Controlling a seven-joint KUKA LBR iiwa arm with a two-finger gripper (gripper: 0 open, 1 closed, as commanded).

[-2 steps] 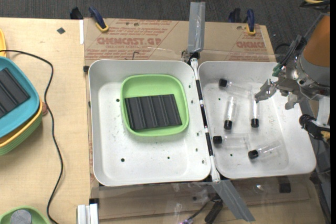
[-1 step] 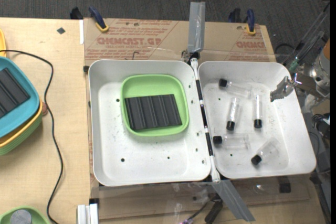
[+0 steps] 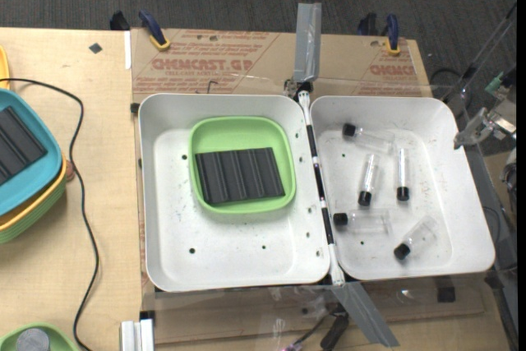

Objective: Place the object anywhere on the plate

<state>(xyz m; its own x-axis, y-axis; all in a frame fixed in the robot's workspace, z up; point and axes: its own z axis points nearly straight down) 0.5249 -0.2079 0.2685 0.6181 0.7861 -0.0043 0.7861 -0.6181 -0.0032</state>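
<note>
The green plate (image 3: 240, 127) lies in the left bin (image 3: 164, 234), with a black ridged mat (image 3: 241, 175) covering its middle. Several clear tubes with black caps lie scattered in the right bin (image 3: 460, 251): one near the back (image 3: 368, 139), two upright-looking in the middle (image 3: 367, 177) (image 3: 402, 168), one by the divider (image 3: 362, 219), and one at the front right (image 3: 417, 239). What looks like my gripper (image 3: 485, 127) shows as a small grey metal part at the right edge, just outside the right bin's rim and well away from the tubes.
Brown cardboard (image 3: 205, 57) is clamped behind the bins. A teal and green stack of trays (image 3: 25, 168) sits at the far left on the wooden bench, with a black cable (image 3: 86, 201) running past it. A grey strip (image 3: 306, 45) stands behind the divider.
</note>
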